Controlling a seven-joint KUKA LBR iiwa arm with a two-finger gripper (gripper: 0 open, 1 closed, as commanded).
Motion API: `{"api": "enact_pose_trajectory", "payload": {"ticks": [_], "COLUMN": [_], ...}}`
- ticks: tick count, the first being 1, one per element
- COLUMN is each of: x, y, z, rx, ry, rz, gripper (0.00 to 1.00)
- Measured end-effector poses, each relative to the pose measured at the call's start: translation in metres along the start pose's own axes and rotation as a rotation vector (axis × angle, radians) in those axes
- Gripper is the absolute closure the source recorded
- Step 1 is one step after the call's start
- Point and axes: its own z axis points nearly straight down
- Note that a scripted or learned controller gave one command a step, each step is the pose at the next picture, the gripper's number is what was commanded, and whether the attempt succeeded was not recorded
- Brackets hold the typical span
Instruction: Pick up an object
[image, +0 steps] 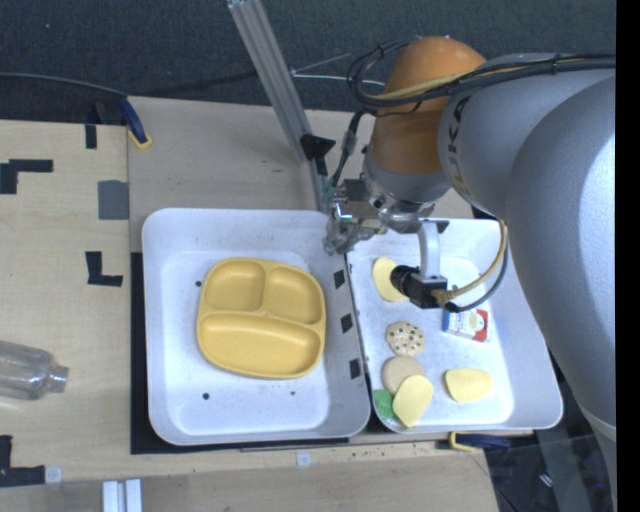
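In the right bin lie several small items: a pale yellow piece, a speckled cookie, a beige round piece, a yellow-green piece over a green scrap, a yellow wedge and a red and white packet. My gripper hangs over the far end of the divider between the bins, above and left of the pale yellow piece. Nothing shows held in it.
The left bin holds a yellow divided plate. A clear plastic bottle lies on the bench at the far left. A slanted metal rail stands behind the bins. The arm's bulk covers the right bin's far right corner.
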Motion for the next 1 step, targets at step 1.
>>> {"api": "enact_pose_trajectory", "payload": {"ticks": [1], "x": [0.001], "y": [-0.0007], "z": [0.0399], "rx": [0.006], "ry": [-0.004], "rz": [0.005], "gripper": [1.0]}}
